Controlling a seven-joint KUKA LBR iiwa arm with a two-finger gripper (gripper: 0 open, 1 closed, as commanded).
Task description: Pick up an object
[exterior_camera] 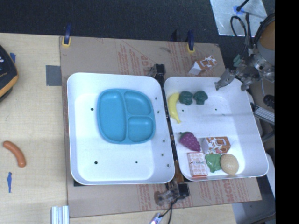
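Two white bins are sitting on brown cardboard over a pale wooden bench; the gripper is hovering, its grip unclear.

2 white bins are seen, 1 blue divided plate, 2 green broccoli pieces, 1 banana, 1 grape bunch, 2 small cartons, 1 sausage.

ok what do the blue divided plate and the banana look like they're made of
The blue divided plate looks like moulded plastic: one even colour, smooth matte surface, rounded compartment ridges. The banana is probably toy plastic too, given its flat uniform yellow and slight sheen, though rubber or foam can't be ruled out.
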